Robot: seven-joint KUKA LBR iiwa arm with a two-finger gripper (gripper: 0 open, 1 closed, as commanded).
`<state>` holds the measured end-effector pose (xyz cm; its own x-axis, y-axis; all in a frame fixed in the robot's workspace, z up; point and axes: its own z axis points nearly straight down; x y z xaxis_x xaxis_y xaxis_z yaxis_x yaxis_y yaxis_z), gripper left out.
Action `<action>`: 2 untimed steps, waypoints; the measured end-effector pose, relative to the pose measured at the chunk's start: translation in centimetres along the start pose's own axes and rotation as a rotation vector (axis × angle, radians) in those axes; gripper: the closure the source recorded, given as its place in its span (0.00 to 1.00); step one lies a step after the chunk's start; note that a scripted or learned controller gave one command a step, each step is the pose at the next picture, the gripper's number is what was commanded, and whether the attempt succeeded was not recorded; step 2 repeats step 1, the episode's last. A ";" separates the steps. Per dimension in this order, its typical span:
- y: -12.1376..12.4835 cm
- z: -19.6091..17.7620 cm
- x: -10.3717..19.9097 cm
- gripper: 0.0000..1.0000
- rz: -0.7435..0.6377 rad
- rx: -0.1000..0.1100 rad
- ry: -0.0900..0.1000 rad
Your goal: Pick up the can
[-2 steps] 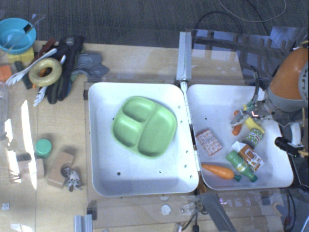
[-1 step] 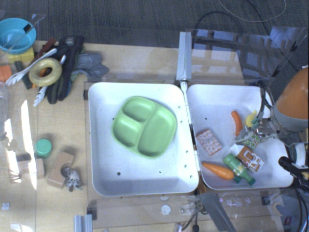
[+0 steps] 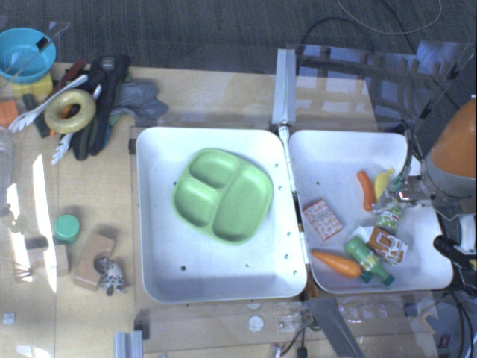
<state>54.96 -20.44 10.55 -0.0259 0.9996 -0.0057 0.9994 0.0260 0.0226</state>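
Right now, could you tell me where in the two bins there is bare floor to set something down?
The right bin is bare across its far-left part, above the small box. Its near-right part is crowded: can, green bottle, carton, two carrots and the gripper. In the left bin, the green divided plate fills the middle; bare strips run along the left and near walls.

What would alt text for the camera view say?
The robot's hand sits low over the right bin, beside a small can among carrots, a green bottle and cartons. The left bin holds a green divided plate.
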 end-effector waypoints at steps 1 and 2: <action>-0.1 -8.9 5.8 1.00 0.062 0.014 0.003; -0.1 -8.9 5.8 1.00 0.062 0.014 0.003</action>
